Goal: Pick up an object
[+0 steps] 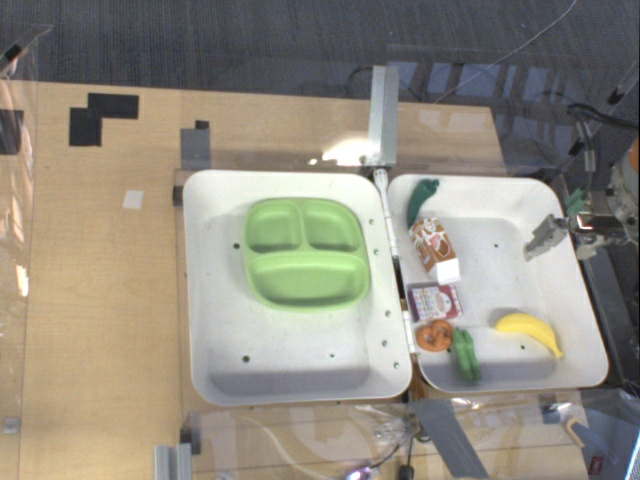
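Observation:
The right bin (500,193) holds several small objects. A dark green vegetable (423,198) lies at its far left corner, and a brown and white snack packet (434,247) sits just below it. A purple and white carton (434,301), an orange pretzel-like ring (433,336) and a light green piece (465,355) line the left and front side. A yellow banana (531,332) lies at the front right. My gripper (546,237) hangs over the bin's right part, above and behind the banana, with nothing seen in it.
The left bin (215,358) carries a light green divided plate (305,251). A metal post (384,113) stands behind the gap between the bins. The arm's wrist and cables (605,213) crowd the right bin's right rim.

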You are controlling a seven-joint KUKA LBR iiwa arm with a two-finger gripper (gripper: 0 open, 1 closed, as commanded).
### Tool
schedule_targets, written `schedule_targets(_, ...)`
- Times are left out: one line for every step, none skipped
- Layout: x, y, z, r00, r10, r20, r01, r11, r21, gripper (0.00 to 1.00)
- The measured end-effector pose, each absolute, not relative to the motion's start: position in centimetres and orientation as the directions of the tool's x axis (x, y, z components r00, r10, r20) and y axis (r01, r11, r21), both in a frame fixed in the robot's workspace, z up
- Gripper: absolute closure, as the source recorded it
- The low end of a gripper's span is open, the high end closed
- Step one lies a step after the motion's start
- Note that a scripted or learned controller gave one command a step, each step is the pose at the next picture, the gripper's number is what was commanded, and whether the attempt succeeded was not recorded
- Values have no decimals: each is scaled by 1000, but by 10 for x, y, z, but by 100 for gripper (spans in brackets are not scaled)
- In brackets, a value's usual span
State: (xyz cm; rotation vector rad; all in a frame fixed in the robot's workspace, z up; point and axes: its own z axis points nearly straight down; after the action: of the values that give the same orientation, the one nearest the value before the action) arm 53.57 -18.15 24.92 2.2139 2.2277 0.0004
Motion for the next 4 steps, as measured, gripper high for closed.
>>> schedule_targets(621, -159, 130, 192, 981, 1, 981, -192, 0, 0)
schedule_targets(604, -122, 91, 146, 989, -2, 989, -146, 14, 0)
schedule_targets(620, -92, 91, 159, 987, -3, 987, -159, 16, 0)
schedule_targets(662, -117, 89, 446, 895, 1, 894, -446, -48, 0)
